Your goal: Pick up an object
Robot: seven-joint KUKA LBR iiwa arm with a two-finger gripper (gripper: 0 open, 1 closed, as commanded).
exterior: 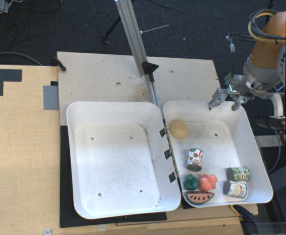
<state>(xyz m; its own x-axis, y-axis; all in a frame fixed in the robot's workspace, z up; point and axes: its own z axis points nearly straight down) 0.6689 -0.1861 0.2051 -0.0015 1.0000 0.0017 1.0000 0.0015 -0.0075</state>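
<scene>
Above right bin, jaws, objects below

No words, brands or numbers could be read. The labels on the three small cans and in the right bin were too small and blurred to make out.

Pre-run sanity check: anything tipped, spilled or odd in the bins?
Two small cans lie on their sides in the right bin: green can and yellow-label can. The red-spotted can stands upright. No spill or damage stands out.
</scene>
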